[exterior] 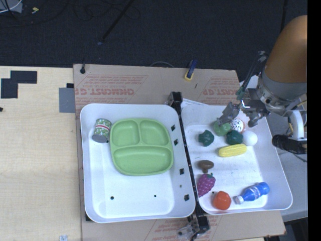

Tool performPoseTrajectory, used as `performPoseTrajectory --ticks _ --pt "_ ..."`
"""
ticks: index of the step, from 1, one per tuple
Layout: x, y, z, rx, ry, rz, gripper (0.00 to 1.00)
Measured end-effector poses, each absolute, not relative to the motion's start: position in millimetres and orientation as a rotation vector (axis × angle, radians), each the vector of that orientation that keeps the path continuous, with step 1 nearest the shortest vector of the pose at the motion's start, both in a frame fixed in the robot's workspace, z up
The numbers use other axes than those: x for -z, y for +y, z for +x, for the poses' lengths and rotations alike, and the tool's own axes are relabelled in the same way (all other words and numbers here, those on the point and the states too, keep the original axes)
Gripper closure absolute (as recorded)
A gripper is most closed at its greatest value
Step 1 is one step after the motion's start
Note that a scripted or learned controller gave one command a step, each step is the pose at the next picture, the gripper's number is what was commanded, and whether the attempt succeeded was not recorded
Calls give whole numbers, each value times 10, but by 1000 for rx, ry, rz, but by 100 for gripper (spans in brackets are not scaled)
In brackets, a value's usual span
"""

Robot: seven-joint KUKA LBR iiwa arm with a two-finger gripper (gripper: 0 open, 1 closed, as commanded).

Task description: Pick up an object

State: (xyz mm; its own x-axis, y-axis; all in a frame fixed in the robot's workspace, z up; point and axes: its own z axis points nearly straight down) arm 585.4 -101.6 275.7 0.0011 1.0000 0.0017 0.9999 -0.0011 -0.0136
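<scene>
Tool (239,115) hangs low over the far part of the right bin (281,182), its two dark fingers spread apart; one fingertip sits at a pale green piece (221,128), the other points toward the bin's right wall, and nothing is visibly pinched between them. Just below the tool: a white spotted ball (237,125), a dark green piece (234,136) and a plain white ball (249,138), clustered and touching or nearly so. A second dark green piece (205,137) lies to their left, a yellow corn cob (232,150) just below. Further toward the near edge: a brown mushroom-like piece (205,165), purple grapes (205,184), a red-orange tomato (221,200) and a blue bottle (253,192) lying on its side. Left bin (130,202) holds a green divided plate (141,147) and, beside its left rim, a small can (102,130). Both bins rest on cardboard on the bench (35,159).
</scene>
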Motion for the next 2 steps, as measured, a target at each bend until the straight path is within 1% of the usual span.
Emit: performPoseTrajectory --ticks 1,2 --pt "-2824 -1017 5872 -1 -2222 -2220 0" --pt "-2390 -998 5862 -6 -2219 -2216 0"
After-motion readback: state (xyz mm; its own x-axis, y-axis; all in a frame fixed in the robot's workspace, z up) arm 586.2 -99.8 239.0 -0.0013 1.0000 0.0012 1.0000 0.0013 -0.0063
